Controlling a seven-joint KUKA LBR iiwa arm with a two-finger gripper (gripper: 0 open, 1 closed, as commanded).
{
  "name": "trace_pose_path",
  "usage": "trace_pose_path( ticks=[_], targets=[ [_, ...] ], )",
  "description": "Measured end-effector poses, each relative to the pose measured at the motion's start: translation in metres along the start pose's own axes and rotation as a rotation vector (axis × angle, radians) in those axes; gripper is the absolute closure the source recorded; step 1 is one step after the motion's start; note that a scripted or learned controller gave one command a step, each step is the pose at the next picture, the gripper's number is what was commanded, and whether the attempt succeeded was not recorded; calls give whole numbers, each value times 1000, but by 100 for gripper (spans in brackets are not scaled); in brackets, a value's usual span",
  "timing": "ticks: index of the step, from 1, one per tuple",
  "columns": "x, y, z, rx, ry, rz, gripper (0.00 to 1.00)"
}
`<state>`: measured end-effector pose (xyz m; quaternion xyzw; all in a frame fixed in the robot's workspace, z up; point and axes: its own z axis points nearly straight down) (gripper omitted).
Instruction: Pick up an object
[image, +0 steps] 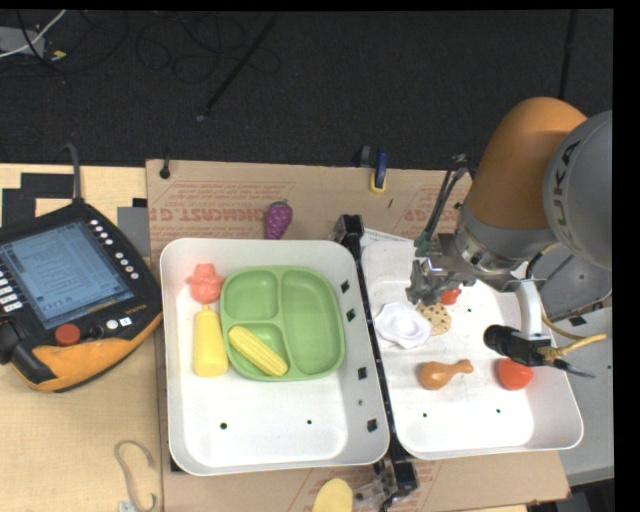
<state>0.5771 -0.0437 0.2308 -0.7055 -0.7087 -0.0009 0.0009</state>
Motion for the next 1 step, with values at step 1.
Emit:
trace_pose_path(
  ticks=[1],
  targets=[
    [32,18,-5,1,-1,2,100]
  ],
)
